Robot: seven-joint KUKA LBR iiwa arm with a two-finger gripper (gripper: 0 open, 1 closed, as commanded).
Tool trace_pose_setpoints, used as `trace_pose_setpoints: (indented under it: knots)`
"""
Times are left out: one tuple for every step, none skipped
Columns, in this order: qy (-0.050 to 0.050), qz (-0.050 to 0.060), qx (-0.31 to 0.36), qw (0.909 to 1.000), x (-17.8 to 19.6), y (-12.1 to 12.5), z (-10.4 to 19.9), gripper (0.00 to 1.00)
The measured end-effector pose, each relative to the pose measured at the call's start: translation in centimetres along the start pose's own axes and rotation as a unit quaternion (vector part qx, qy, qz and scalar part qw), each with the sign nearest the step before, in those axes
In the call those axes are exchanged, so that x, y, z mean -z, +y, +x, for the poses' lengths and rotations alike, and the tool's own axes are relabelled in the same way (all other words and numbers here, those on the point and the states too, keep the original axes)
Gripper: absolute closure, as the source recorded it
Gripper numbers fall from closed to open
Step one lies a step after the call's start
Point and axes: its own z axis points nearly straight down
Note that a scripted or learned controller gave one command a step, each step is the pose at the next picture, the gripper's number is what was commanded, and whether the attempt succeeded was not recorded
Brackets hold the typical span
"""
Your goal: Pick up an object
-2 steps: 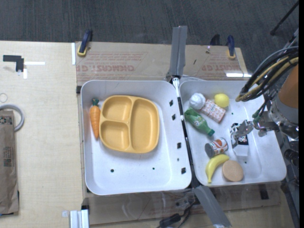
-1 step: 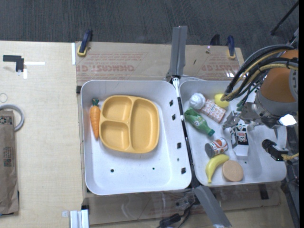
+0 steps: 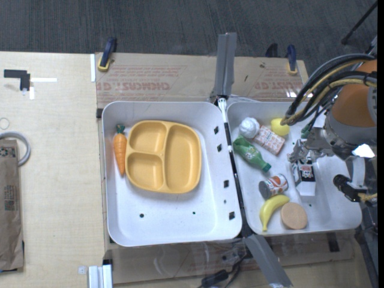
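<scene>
Jaws [image 3: 304, 171]: low in the right bin, pointing down over the white floor just right of the can; from here I cannot tell whether they are apart or together, and nothing visibly sits between them.
Arm [image 3: 351, 110]: grey with an orange band, reaching in from the right, black and yellow cables looping above it.
Right bin [image 3: 336, 224]: a white ball [image 3: 249, 126] and a yellow lemon [image 3: 279, 126] at the back, a pink patterned box [image 3: 269, 140] between them, a green bottle [image 3: 251, 153] lying slantwise, a can [image 3: 274, 186] on its side, a banana [image 3: 271, 209] touching a round tan disc [image 3: 294, 216] near the front.
Left bin [image 3: 165, 230]: a yellow divided plate [image 3: 165, 156] with a carrot [image 3: 120, 151] just beside its left edge.
Table [image 3: 48, 119]: pale wood, a brown paper bag [image 3: 11, 203] at the far left, cardboard [image 3: 162, 77] clamped behind the bins.
</scene>
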Motion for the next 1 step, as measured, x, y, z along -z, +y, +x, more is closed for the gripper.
trace_pose_setpoints:
  knots:
    - [0.000, 0.000, 0.025, 0.9997, 12.40, -2.77, 7.43, 1.00]
